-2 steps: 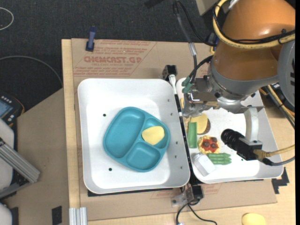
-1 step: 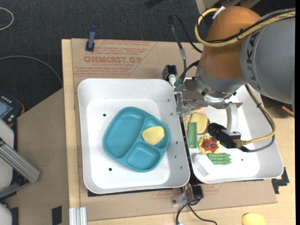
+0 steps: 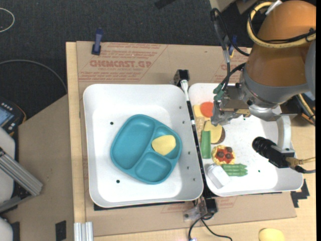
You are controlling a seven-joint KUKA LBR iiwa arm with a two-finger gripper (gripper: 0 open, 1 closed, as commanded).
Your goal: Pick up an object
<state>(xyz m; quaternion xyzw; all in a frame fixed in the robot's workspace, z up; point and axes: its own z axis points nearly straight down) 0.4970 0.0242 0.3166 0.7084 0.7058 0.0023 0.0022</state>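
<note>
Red print on the brown cardboard sheet (image 3: pixel 125 59) under the bins reads roughly "CHEMCAST GP", with smaller lines beneath it too fine to make out. On the tabletop (image 3: pixel 45 149) two shallow white plastic bins sit side by side, their rims touching. The left bin (image 3: pixel 95 134) carries a smooth teal divided plate (image 3: pixel 135 149) of rounded outline, and a pale yellow, lemon-like lump (image 3: pixel 163 144) rests in its right compartment. The right bin (image 3: pixel 266 179) holds a cluster of small toy foods along its left side: an orange-red round piece (image 3: pixel 206 109) at the far end, a long green stick (image 3: pixel 205 143) lying with its long axis running far to near, a flat pizza-like piece (image 3: pixel 223 155) with red dots, a ridged green piece (image 3: pixel 234 170) lying left to right, and a white block (image 3: pixel 216 175) nearest. The gripper (image 3: pixel 221 115) hangs over a yellowish piece (image 3: pixel 215 133) just beside the orange one; whether the jaws are spread or pinching cannot be told.
</note>
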